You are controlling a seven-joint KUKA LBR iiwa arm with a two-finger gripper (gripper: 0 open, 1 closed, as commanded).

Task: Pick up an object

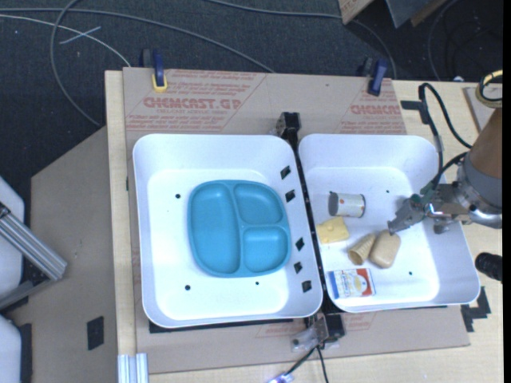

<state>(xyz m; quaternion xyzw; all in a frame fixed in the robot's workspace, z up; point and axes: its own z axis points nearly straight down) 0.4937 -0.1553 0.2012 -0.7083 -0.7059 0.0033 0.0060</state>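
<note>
The right bin [369,144] holds several small things. A grey can with a red band [347,205] lies on its side near the middle. Below it sits a yellow wedge [334,230]. A tan cone [361,250] and a tan rounded piece [385,250] lie side by side. A small flat box with red and blue print [352,282] rests by the front wall. My gripper [404,216] reaches in from the right and hangs just up and right of the tan rounded piece, with nothing seen in it.
The left bin [156,238] carries a blue divided plate [238,227] in its middle. A black divider with clips [294,206] runs between the bins. Cables trail over the bench at the back right [431,118].
</note>
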